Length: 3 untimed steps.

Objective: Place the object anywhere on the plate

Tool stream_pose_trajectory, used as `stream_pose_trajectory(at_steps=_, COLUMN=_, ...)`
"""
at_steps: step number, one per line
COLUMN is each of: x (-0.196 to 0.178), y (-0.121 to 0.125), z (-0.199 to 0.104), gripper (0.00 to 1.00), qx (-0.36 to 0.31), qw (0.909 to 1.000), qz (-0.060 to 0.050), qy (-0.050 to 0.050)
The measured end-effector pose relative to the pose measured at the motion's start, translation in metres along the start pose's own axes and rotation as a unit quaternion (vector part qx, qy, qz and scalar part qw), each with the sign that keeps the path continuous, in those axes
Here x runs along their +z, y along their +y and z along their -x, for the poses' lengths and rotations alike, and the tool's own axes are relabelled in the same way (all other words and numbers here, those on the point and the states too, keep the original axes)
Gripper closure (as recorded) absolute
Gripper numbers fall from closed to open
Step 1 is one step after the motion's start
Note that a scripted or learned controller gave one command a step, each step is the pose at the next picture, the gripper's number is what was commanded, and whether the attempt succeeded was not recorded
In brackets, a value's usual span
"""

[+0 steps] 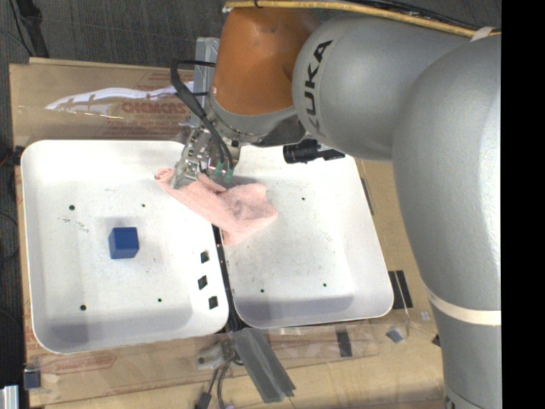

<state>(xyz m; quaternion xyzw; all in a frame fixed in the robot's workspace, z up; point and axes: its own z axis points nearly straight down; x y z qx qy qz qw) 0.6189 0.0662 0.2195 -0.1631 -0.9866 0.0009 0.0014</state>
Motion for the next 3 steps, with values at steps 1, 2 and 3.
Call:
stream_pose_trajectory(at_steps=1, x=-0.012, y=0.036, z=-0.023, gripper=1.00, qx=-0.163, qw=0.9867, qz=0.001, qy=-0.002)
stream_pose_trajectory(at_steps=2, x=-0.012, y=0.081, z=-0.050, gripper=1.00, qx=-0.166, qw=0.9862, qz=0.001, qy=-0.002)
stream_pose_trajectory(at_steps=3, x=-0.012, y=0.081, z=-0.050, gripper=0.00, qx=-0.165, qw=0.9862, qz=0.001, qy=-0.002)
